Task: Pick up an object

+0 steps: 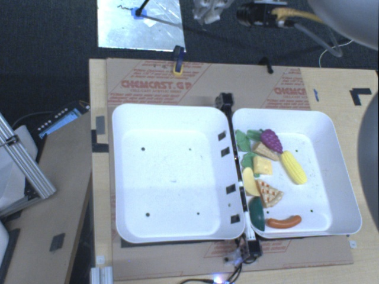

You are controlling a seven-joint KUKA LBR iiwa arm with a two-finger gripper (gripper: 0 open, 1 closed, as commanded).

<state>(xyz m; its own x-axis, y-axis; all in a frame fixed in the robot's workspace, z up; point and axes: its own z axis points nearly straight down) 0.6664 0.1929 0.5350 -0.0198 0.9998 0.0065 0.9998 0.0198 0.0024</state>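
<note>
The right bin (331,158) holds several toy foods bunched along its left side. Purple grapes (271,139) lie by green leaves (243,141), with a corn cob (293,166) to their right. Below them sit a yellow cheese wedge (262,166), a pizza slice (269,193), a green pepper (256,215) and a red sausage (284,221). My gripper (216,3) hangs at the top of the view, beyond the bench's far edge and well away from both bins. Nothing shows in its grasp.
The left bin (172,170) adjoins the right one along a black hinge strip (234,164). Both rest on a cardboard sheet (160,81). A silver plate (139,13) lies at the back left. A blue-and-yellow clamp (178,61) stands at the cardboard's far edge. The grey arm (343,5) looms top right.
</note>
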